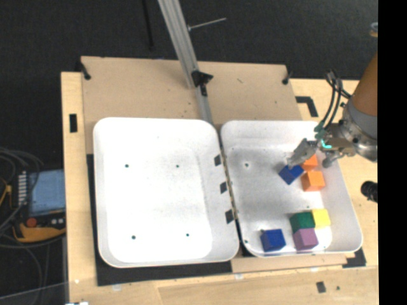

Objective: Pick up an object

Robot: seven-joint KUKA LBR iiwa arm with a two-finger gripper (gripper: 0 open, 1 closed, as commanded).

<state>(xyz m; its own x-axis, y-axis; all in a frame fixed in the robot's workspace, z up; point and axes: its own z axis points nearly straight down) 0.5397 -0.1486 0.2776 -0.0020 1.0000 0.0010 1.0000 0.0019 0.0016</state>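
Just above the orange block (313,180), the gripper (313,151), its grip state impossible to tell, is hanging over 2 touching blocks, risking knocking the blue block (290,173) aside.

no readable text, labels, brands or numbers on anything

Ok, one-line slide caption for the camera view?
Gripper over the right bin, above a blue block beside orange blocks.
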